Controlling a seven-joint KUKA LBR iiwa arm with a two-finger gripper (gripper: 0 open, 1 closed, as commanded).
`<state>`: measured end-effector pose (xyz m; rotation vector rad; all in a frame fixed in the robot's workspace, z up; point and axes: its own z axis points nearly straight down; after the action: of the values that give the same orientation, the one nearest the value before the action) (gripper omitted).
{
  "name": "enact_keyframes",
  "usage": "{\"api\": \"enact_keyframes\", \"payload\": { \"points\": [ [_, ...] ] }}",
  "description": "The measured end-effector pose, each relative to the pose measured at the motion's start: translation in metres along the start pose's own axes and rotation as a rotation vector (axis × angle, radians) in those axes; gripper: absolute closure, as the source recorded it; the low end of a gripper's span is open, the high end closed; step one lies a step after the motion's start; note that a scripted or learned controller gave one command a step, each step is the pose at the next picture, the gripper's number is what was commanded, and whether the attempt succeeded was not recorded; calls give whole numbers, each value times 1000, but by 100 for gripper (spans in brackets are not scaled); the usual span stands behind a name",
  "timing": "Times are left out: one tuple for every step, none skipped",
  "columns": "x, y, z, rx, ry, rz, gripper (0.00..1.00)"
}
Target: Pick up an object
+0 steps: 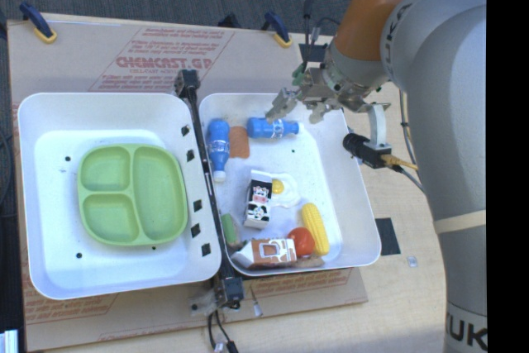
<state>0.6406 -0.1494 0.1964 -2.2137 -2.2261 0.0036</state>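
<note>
Claw (291, 102) spread open, gripping nothing, poised just above small blue bottle (272, 128) lying in right bin (351, 178). Two blue bottles, second (217, 146) by divider; one cow-print carton (259, 202), one corn cob (315, 228). Left bin (41, 178): one green divided plate (132, 194). "CHEMCAST" printed red on cardboard (163, 58).

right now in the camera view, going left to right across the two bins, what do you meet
green divided plate in the left bin → upright blue bottle at the right bin's left wall → cow-print milk carton → corn cob → gripper sits over the far rim, above the lying blue bottle
</note>
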Motion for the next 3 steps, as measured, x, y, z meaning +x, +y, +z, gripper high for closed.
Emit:
{"api": "enact_keyframes", "payload": {
  "points": [
    [37, -81, 61, 2, 0, 0, 0],
    [53, -95, 105, -2, 0, -1, 0],
    [53, -95, 94, -2, -2, -5, 100]
  ]
}}
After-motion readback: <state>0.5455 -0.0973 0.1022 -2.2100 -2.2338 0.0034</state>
